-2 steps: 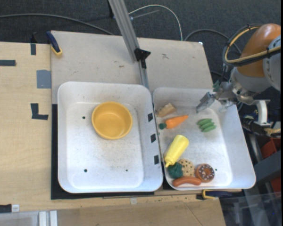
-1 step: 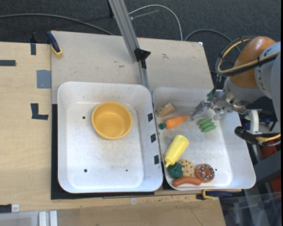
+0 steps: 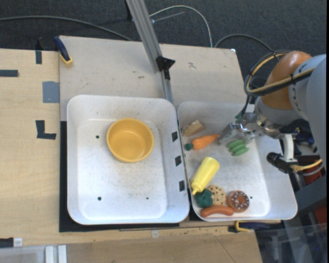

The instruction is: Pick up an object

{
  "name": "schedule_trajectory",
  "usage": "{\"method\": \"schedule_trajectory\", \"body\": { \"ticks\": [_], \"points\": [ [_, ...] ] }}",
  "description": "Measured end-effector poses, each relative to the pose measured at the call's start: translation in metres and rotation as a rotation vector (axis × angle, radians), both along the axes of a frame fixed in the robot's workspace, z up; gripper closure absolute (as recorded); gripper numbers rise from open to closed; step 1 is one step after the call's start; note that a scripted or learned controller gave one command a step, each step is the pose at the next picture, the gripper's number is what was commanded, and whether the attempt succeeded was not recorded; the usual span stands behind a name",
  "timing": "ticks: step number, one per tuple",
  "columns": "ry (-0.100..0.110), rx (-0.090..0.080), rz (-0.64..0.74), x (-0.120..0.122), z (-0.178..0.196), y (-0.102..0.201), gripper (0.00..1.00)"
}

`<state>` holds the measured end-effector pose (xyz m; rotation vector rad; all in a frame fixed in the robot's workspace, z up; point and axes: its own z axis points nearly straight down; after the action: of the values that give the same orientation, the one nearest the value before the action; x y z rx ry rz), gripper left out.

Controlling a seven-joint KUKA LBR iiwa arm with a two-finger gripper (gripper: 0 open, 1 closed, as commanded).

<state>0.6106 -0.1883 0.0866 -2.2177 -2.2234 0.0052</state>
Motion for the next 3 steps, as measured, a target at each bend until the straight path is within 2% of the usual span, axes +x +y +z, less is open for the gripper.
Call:
{"method": "schedule_trajectory", "body": {
  "ticks": [1,2,3],
  "points": [
    [-0.001,0.0,0.001,0.0,0.012,0.0,1.0],
    [-0.006,0.0,-0.001,0.0,0.054,0.002,1.0],
    [-0.008,0.0,0.0,0.001,0.115,0.009,1.0]
  ]
}}
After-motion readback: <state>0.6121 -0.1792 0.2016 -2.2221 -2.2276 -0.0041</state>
